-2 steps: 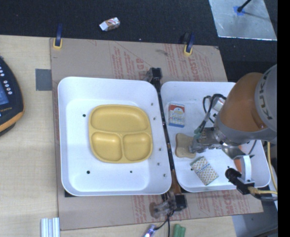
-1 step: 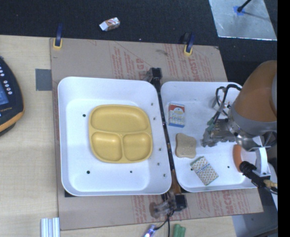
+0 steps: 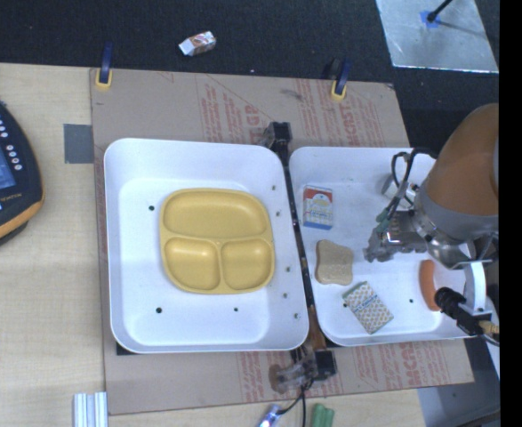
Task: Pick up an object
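Leftward, yellow divided tray [image 3: 216, 240] in left bin [image 3: 118, 238]; rightward, card [image 3: 317, 207], sponge [image 3: 334, 262], packet [image 3: 368, 307]; jaws' [image 3: 376, 245] state unclear.

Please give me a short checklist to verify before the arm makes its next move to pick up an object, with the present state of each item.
1. Objects lie in the right bin: ok, a small red and white box, a tan sponge and a patterned packet.
2. Objects lie apart from each other: ok.
3. Gripper is over the right bin: ok.
4. Object between the fingers: cannot tell.
5. Yellow divided plate lies in the left bin, away from the arm: ok.
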Tool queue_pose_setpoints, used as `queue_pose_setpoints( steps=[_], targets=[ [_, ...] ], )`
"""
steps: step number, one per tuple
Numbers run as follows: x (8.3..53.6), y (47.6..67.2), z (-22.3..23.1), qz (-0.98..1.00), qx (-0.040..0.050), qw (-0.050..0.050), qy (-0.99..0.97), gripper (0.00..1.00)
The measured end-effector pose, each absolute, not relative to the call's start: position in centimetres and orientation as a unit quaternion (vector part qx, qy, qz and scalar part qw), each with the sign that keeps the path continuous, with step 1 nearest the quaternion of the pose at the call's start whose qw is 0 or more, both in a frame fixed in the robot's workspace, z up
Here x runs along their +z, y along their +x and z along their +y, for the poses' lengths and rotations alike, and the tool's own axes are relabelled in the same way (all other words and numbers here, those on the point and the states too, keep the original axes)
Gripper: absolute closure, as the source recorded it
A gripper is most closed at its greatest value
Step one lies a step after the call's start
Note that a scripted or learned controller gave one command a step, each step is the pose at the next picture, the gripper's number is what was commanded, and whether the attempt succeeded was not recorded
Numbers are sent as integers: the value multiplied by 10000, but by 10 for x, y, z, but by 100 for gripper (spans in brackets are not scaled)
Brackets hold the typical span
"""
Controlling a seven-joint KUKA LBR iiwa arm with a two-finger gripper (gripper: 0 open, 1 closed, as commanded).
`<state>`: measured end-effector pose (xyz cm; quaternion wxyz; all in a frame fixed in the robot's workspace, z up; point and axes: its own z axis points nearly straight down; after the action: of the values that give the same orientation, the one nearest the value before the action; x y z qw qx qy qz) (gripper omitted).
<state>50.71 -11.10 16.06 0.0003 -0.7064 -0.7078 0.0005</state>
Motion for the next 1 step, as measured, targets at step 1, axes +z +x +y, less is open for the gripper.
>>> queue_pose_setpoints(
  steps=[1],
  targets=[
    [171, 508, -112, -7081, 5, -2, -7061, 100]
  ],
)
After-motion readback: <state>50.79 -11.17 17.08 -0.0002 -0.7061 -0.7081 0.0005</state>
